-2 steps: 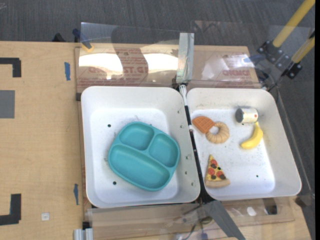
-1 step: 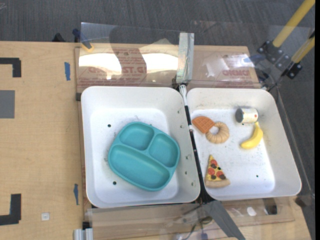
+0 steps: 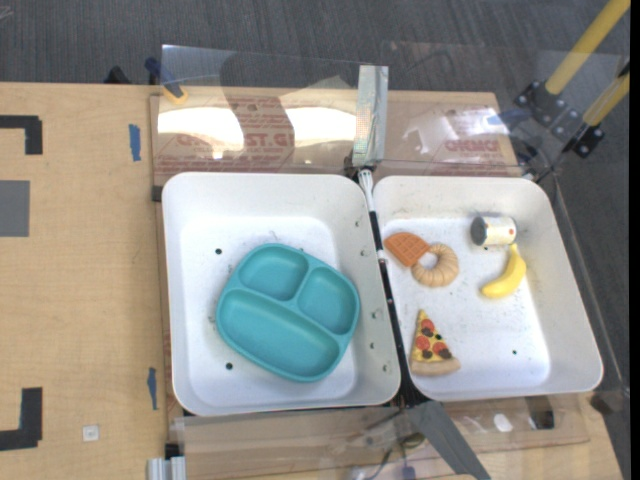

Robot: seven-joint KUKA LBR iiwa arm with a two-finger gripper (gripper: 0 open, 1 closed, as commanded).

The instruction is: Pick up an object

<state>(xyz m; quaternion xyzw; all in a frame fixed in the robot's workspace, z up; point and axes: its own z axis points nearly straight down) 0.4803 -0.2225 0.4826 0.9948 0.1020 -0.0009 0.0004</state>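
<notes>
Camera view: banana lies apart in right bin; easiest target, grip across middle. Finger state: cannot tell.

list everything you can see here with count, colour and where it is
bins: 2, white, side by side on the bench
divided plate: 1, teal, three compartments, in the left bin, a little below its middle
banana: 1, yellow, right bin, toward its right side
small can: 1, grey-white, lying on its side, right bin, just above the banana
bagel ring: 1, tan, middle of the right bin
orange flat piece: 1, orange, right bin, touching the ring's upper left
pizza slice: 1, yellow with red and dark spots, lower left of the right bin
clear panels: 2, transparent, standing behind the bins
yellow poles: 2, yellow, top right corner
</notes>
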